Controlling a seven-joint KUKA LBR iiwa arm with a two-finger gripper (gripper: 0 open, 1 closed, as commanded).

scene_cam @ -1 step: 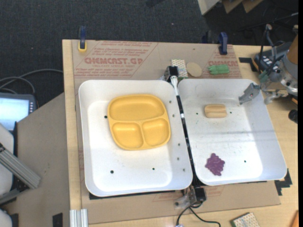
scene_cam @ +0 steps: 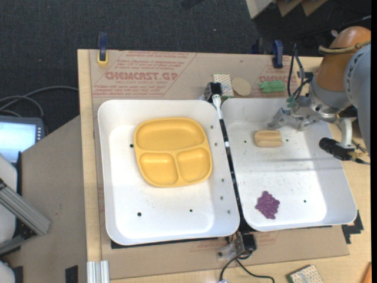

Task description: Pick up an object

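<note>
Claw low over right white bin, finger state unclear; just left of tan oblong bread-like piece. Purple grape cluster well apart. Yellow plastic divided plate beyond.

- A robotics lab is showing here: a grey arm is reaching over a worktop made of a clamped board.
- Two white bins are sitting side by side on it.
- Cables are trailing off its front edge onto dark carpet.
</note>
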